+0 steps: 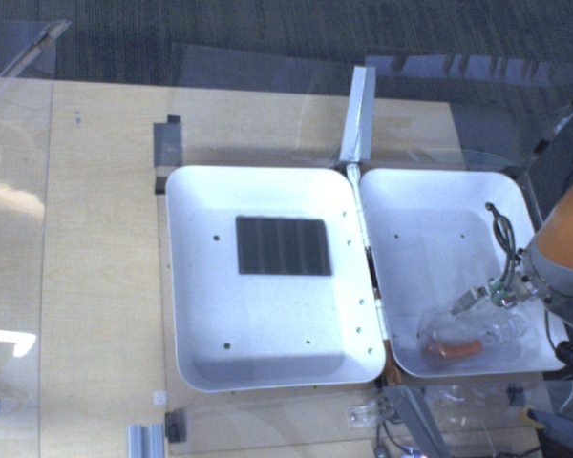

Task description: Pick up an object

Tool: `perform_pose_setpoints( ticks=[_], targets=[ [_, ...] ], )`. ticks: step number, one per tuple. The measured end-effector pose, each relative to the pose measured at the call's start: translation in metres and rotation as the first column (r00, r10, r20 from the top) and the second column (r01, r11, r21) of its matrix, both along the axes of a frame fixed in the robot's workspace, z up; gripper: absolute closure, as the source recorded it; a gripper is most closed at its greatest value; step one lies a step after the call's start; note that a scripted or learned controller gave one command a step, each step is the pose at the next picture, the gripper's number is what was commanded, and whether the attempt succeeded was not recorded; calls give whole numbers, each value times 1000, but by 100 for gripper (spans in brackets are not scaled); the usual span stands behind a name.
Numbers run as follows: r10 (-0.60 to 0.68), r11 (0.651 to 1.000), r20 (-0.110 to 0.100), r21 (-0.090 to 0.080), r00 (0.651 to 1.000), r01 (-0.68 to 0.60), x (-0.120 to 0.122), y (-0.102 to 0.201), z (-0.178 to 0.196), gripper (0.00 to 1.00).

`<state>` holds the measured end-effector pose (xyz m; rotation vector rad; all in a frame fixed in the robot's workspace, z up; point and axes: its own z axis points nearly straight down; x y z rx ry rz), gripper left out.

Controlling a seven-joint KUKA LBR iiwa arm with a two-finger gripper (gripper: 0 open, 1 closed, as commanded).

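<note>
I am looking down on one wooden bench carrying two shallow white bins side by side. The left bin is holding one dark ribbed rectangular pad, which is lying flat a little toward its far edge, well apart from every wall. The right bin is holding one clear plastic object with one orange piece showing inside or under it; I cannot tell which. Both are sitting near that bin's near edge, toward its near right corner. One arm is reaching in over the right edge of the right bin, its orange band showing above the wrist. One gripper is hanging low inside that bin, just beside the far side of the clear object, and I cannot tell how wide it is standing or whether it is gripping anything.
</note>
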<state>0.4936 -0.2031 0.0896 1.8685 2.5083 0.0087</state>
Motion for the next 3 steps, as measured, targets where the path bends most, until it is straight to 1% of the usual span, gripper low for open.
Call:
perform_pose_setpoints(
  ticks=[1,2,3],
  targets=[
    [-92,996,-5,1,996,92,-4,-3,106,0],
    [30,1000,2,1,1000,-30,-1,88,1,0],
    [-52,999,-9,4,999,52,56,108,7,0]
  ],
)
